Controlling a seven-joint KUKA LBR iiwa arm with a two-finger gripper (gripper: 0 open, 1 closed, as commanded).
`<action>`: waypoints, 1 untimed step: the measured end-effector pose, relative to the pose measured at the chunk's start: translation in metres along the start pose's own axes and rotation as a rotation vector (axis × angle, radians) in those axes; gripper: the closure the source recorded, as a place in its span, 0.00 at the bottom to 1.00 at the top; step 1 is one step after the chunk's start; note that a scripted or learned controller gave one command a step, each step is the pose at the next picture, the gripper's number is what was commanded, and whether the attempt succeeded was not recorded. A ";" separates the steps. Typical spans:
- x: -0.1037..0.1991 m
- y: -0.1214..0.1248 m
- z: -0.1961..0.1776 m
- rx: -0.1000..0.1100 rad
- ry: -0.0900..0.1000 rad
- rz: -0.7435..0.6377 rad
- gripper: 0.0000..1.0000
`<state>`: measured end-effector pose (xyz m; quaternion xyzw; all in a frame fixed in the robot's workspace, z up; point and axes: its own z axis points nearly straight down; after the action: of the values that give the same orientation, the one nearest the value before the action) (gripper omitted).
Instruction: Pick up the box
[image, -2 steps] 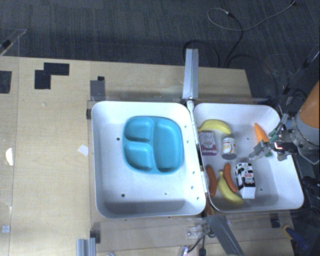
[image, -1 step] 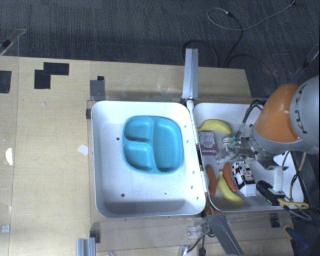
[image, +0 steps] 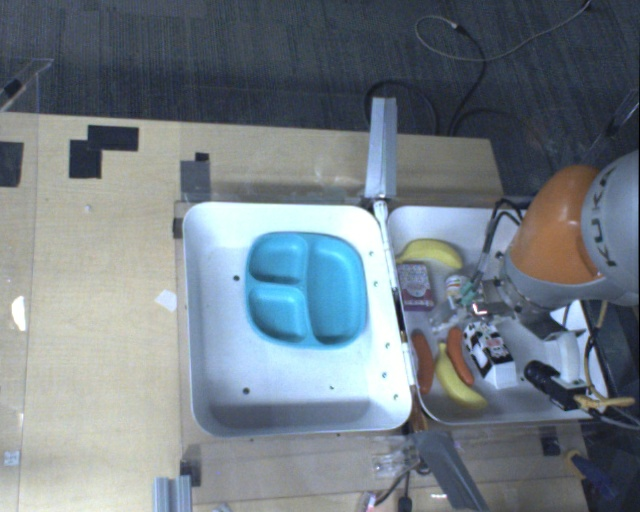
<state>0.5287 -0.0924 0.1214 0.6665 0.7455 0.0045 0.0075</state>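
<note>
In the right bin (image: 530, 398), a small maroon and white box (image: 417, 285) lies flat near the left wall, just below a yellow banana (image: 432, 252). A second, black and white box (image: 489, 349) lies tilted near the bin's middle. My gripper (image: 474, 303) hangs low over the bin between the two boxes, beneath the orange band of the arm (image: 556, 240). It sits just above the black and white box and to the right of the maroon one. The wrist hides what lies directly beneath it.
Two red sausages (image: 423, 360) (image: 457, 347) and another banana (image: 461, 381) lie at the front of the right bin. The left bin (image: 215, 330) holds a blue divided tray (image: 305, 287). A metal divider post (image: 382, 150) rises between the bins.
</note>
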 end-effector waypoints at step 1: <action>0.001 0.055 0.035 0.008 0.004 0.178 0.00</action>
<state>0.5836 -0.0853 0.0874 0.7301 0.6834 0.0033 0.0028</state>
